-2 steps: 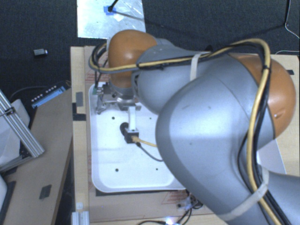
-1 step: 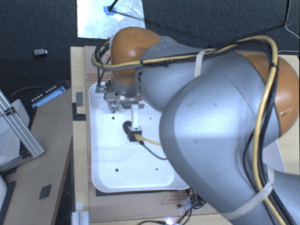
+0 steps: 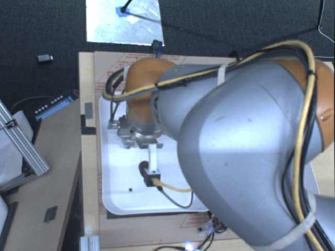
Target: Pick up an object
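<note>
My gripper (image 3: 127, 136) is down inside the left white bin (image 3: 116, 195), close to its left wall, with the orange-banded wrist (image 3: 144, 88) right above it. The gripper's tip is hidden by its own body. A tiny dark speck (image 3: 130, 189) lies on the bin floor in front of the gripper, apart from it. The big grey arm (image 3: 246, 140) covers the far half of this bin and nearly all of the right bin, so whatever lies there is hidden.
A shiny sheet (image 3: 123, 14) lies on the dark floor beyond the bench. A small blue piece (image 3: 156, 46) pokes up at the bin's far edge. An aluminium rail (image 3: 21, 145) and a blue-black strip (image 3: 52, 105) sit at the left.
</note>
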Tool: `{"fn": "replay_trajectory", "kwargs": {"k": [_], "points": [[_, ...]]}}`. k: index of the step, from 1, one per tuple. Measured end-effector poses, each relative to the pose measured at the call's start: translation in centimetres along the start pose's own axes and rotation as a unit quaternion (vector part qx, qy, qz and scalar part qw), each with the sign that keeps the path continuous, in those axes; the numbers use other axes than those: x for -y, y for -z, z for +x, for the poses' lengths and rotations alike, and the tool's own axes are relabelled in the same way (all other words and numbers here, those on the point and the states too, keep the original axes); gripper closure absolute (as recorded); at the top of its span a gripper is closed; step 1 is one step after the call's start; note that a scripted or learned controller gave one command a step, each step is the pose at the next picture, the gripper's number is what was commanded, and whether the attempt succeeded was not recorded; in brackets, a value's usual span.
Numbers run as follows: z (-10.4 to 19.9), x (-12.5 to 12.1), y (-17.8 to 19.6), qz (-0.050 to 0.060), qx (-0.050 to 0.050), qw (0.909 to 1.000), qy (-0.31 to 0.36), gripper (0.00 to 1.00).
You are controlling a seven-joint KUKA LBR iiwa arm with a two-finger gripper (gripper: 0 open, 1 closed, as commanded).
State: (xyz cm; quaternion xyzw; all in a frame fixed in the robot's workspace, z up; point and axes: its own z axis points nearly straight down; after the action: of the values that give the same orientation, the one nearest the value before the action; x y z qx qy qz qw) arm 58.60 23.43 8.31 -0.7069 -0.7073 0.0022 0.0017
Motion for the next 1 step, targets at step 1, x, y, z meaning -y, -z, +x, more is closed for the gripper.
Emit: {"fn": "replay_trajectory", "kwargs": {"k": [1], "points": [[-1.75,3.76,0.08,-0.001,0.000,1.0000,0.000,1.00]]}}
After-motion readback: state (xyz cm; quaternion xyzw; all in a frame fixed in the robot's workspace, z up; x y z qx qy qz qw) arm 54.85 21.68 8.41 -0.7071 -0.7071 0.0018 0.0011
